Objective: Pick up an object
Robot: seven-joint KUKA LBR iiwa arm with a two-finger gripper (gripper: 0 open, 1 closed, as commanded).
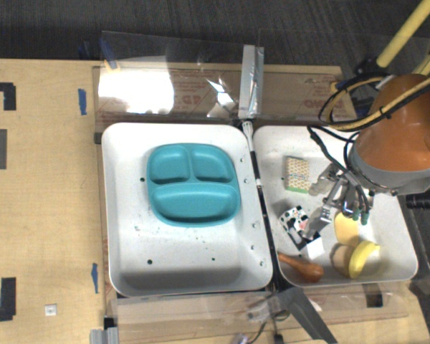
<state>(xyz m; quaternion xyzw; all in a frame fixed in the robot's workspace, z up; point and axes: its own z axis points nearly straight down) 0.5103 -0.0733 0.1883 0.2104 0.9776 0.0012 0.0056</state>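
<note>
brown piece (301, 266) and yellow fruit (362, 257) crowd the right bin (405, 224) front wall | pincer (317, 229) hangs low over black-and-white object (295, 221), grip state: can't tell | risk: neighbours get nudged, grab slips | patterned card (297, 173) lies beyond

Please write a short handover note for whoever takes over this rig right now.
Pincer: low in the right bin, amid the objects; whether it is open or shut cannot be made out, and no object is visibly held.
Right bin contents: patterned card at the back, black-and-white toy beside the pincer, yellow objects at the front right, brown piece at the front wall.
Left bin: teal divided plate lying flat.
Done: arm is down among the objects.
Left: confirm a grasp and lift one object.
</note>
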